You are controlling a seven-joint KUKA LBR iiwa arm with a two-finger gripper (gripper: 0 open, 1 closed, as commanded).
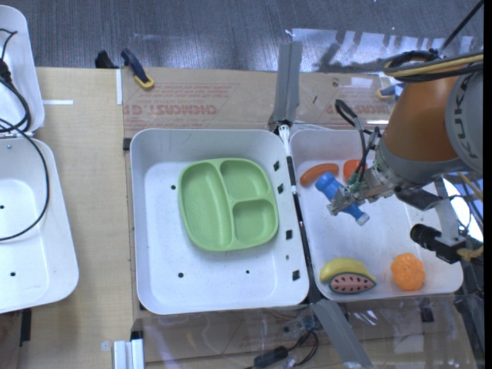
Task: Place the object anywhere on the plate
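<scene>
The hand (355, 197) is reaching in from the right of the frame and is hanging over the upper left part of the right bin (430, 283), right at a blue toy (338, 197). The blue toy is lying with its long axis slanting from upper left to lower right, its broader end pointing toward the upper left and its pale tip toward the lower right. It seems to be sitting between the fingers, but I cannot tell whether the hand is actually closing on it or standing open.

Just above the toy, an orange carrot-like piece (318, 173) is lying near the bin's top edge. A watermelon slice (348, 275) is resting at the lower left of the same bin, and an orange ball (407, 271) is sitting to its right.

The green plate (227, 203), with three sections, is lying in the middle of the left bin (154, 267), tilted slightly. The wall between the two bins is standing between the toy and the plate. Both bins are resting on the brown table (84, 129)
</scene>
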